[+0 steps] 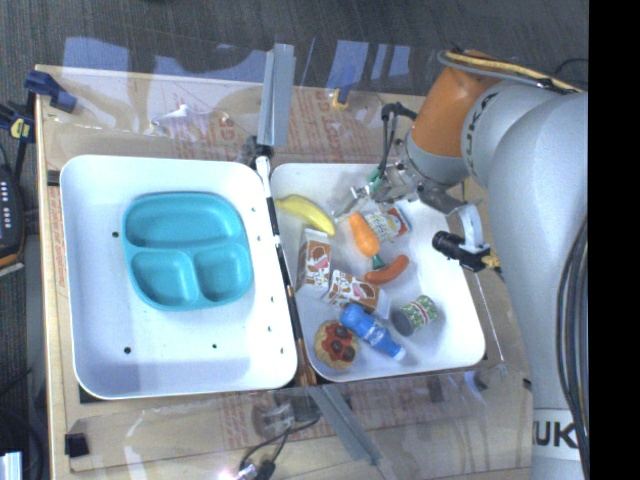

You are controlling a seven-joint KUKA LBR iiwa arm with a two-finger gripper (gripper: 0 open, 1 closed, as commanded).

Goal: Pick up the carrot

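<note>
The bench (150, 118) stands on dark carpet, bearing two white bins. The left bin (90, 348) holds one blue tray (188, 248). In the right bin (462, 343) the carrot (363, 235) lies among a banana (305, 211), sausage (388, 268), bottle (372, 330) and packets, just below the end effector (385, 190), grip unclear

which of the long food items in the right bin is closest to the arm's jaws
The orange carrot, lying just below the gripper. The yellow banana sits farther left, the sausage lower down.
</note>
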